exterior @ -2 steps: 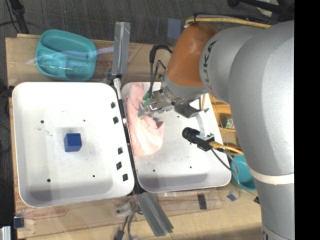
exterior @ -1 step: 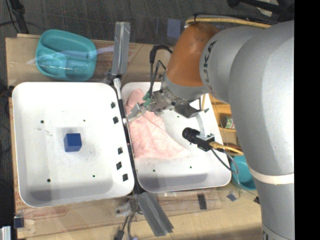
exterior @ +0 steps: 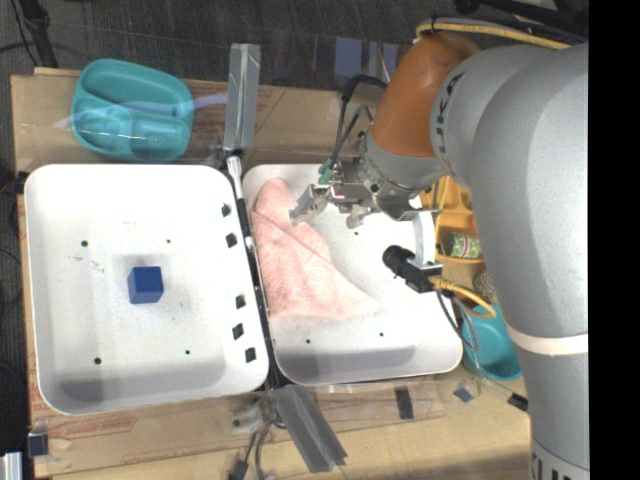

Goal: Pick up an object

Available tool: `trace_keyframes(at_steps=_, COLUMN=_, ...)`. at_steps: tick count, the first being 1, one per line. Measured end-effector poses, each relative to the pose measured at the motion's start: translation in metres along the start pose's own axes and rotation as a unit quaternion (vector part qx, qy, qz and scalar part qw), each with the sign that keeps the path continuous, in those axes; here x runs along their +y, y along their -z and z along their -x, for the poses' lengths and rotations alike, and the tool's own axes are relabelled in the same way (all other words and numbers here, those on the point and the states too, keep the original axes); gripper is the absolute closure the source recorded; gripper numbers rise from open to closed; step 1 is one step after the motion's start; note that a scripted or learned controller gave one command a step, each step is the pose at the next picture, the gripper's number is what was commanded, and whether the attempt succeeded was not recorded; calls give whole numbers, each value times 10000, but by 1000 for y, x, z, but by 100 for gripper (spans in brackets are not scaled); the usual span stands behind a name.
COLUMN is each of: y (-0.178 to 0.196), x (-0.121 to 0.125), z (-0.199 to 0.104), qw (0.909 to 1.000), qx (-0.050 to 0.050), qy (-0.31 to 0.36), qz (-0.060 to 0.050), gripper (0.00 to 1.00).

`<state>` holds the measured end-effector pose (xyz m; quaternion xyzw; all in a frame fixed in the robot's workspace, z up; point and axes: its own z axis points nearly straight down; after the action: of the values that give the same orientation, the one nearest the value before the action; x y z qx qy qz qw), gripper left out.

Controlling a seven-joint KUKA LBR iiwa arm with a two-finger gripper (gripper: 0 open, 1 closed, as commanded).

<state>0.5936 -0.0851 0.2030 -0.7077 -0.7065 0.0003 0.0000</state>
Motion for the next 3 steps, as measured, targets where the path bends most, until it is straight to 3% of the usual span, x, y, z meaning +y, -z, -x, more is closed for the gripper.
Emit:
trace_keyframes(at_steps=1, y=-111, x=22, z=31, qw=9997, qx=2, qy=262, qz=0, gripper=0)
trace_keyframes(at_steps=2, y=-101, x=22, z=29, qw=9995, qx=9, qy=304, qz=-8, gripper=100)
trace_keyframes(at_steps=3, y=-101, x=23, z=29, qw=9995, qx=10, qy=307, qz=-10, gripper=0)
